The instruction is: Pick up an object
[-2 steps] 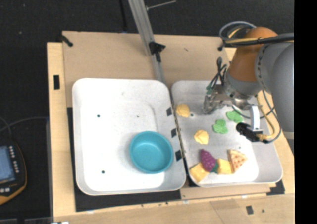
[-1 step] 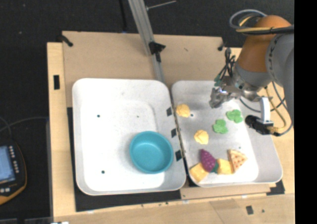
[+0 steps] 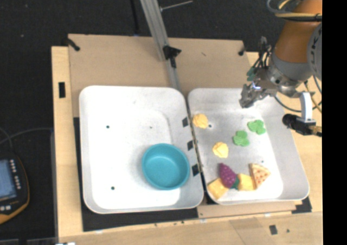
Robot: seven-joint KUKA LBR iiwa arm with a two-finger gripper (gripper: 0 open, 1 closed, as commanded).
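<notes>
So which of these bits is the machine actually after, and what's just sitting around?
Part of the job (any could be picked):
- hand, over the right bin
- two green pieces
- two yellow pieces
- purple grape bunch
- pizza slice
- yellow blocks

Probably just lying about:
- blue bowl in the left bin
- metal pole
- handheld screen

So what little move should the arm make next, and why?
Probably ease the hand toward the green toy and down. It sits at the right bin's far end with nothing under it; that green piece looks nearest and lies apart from the others.
</notes>
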